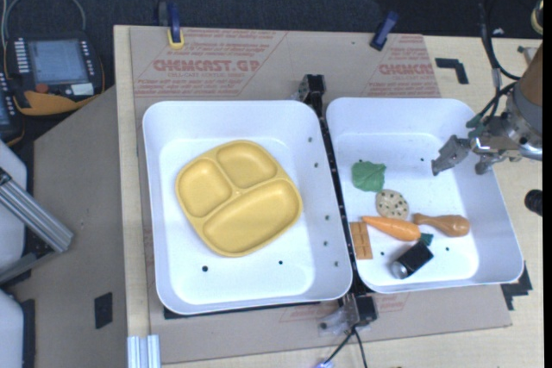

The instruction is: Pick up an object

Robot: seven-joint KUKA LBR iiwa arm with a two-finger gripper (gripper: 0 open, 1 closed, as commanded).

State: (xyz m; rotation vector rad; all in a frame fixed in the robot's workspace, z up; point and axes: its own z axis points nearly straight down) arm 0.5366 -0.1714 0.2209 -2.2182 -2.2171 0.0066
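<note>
In the right bin (487, 211) lie a green leaf-shaped piece (368, 176), a speckled cookie (392, 203), an orange carrot (392, 227), a brown wooden utensil (444, 225), a small tan block (361, 240) and a black object (414, 260). My gripper (464, 159) hangs over the bin's upper right part, to the right of the green piece and above the wooden utensil. Its fingers stand open, with nothing between them.
The left bin (164, 185) holds a yellow divided plate (239, 197). A black clamp (312, 88) sits at the far end of the seam between the bins. The bench's cardboard sheet (259, 65) surrounds both bins. A control pendant (53, 69) lies far left.
</note>
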